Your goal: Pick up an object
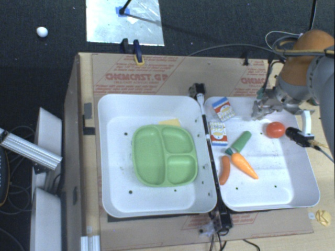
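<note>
Since the gripper hovers at the right bin's upper edge, jaws' state untellable, it should descend squarely over the nearby tomato.

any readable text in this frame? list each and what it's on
"CHEMCAST GP" in red, printed on the brown board behind the left bin; the last letters are faint.
More red print on the same board behind the right bin: partly hidden by the arm, unreadable.
Two small cartons, upper and lower: printed labels, too small to read.
</note>
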Robot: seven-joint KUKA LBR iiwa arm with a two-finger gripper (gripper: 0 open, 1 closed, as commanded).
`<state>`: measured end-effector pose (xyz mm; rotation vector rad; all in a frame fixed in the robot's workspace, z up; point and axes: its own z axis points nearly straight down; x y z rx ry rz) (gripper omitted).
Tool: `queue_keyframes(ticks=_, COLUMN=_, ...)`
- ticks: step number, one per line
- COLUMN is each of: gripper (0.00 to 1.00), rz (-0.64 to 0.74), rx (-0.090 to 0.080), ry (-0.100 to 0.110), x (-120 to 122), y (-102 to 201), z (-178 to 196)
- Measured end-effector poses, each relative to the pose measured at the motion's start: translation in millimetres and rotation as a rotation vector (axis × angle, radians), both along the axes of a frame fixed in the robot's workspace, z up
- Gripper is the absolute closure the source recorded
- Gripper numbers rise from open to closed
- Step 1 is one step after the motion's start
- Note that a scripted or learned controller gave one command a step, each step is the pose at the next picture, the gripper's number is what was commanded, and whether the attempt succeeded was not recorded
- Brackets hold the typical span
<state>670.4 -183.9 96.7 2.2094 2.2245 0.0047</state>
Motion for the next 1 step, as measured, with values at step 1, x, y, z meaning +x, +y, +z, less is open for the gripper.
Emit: queue_keyframes(ticks=1, gripper=0.00, rz=0.000, rx=0.000, ry=0.000, x=-0.1, y=0.0, z=-0.1)
